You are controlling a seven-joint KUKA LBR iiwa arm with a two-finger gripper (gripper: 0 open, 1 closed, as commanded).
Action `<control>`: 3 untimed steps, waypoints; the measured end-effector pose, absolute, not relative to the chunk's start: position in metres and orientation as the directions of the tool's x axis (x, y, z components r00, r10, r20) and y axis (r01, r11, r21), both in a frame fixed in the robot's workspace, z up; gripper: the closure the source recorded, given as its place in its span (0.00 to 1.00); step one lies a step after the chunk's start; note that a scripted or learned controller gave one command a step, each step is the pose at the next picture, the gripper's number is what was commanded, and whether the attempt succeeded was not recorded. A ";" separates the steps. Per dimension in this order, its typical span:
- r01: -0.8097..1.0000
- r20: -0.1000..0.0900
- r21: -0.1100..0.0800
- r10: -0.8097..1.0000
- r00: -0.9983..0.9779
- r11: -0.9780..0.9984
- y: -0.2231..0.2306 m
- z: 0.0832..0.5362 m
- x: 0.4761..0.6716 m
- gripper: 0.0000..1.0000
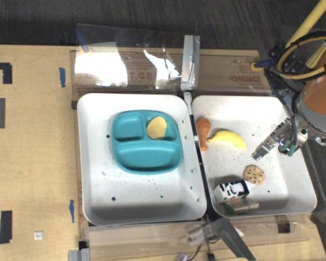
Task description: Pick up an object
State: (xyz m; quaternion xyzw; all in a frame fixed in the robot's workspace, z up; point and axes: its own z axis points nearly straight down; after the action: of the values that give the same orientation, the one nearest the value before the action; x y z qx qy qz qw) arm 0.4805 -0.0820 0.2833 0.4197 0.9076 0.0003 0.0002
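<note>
1. Two white bins sit side by side on the worktop; the landmark here is the right bin (271, 105).
2. The hand (261, 151) hangs inside that bin, near its right wall; whether it is open or closed I cannot tell, and nothing shows in it.
3. By my reading, no pick is done yet; choosing, grasping and lifting all remain.
4. In the right bin: one banana (228, 139), one orange carrot-like piece (204, 130), one cookie (254, 174), one black-and-white packet (232, 190).
5. Left of it, the left bin (92, 162) holds one teal divided plate (146, 154) carrying one yellow piece (156, 127).
</note>
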 end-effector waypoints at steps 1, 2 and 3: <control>0.590 -0.007 0.004 0.590 -0.807 0.807 -0.064 0.311 0.481 1.00; 0.044 -0.003 0.001 0.044 -0.999 0.999 -0.065 0.297 0.495 1.00; -0.432 -0.009 -0.004 -0.432 -0.902 0.902 -0.068 0.326 0.494 1.00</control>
State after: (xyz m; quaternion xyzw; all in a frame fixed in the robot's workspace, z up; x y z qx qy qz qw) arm 0.4938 -0.0685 0.3261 -0.2217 0.9751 -0.0008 0.0047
